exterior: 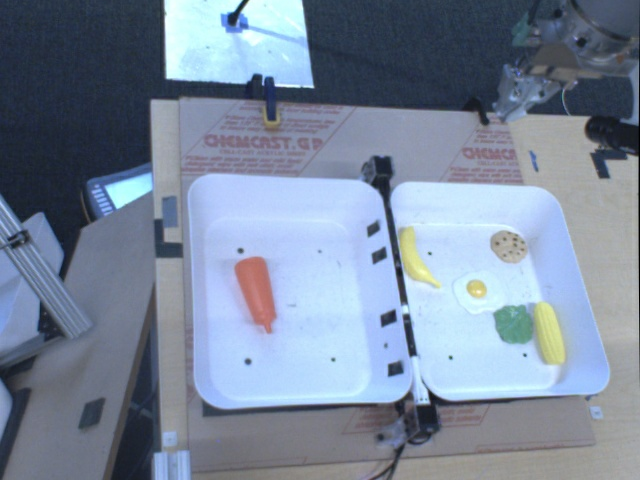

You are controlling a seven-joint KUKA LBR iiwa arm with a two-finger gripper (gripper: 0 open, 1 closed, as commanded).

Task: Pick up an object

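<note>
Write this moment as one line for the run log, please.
gripper: raised beyond right bin, holding nothing | left bin: carrot | right bin: banana, cookie, egg, greens, corn

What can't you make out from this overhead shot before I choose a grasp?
- Two-finger gripper: small and blurred at the camera view's top right, finger state unreadable.
- Grey arm: cut off by the top and right edges.
- Green leafy toy: too small to identify; appears to touch the yellow corn cob.

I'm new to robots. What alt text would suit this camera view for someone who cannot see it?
Two white bins sit side by side: the left bin holds a carrot; the right bin holds a banana, cookie, fried egg, lettuce and corn. The end effector hovers beyond them.
</note>
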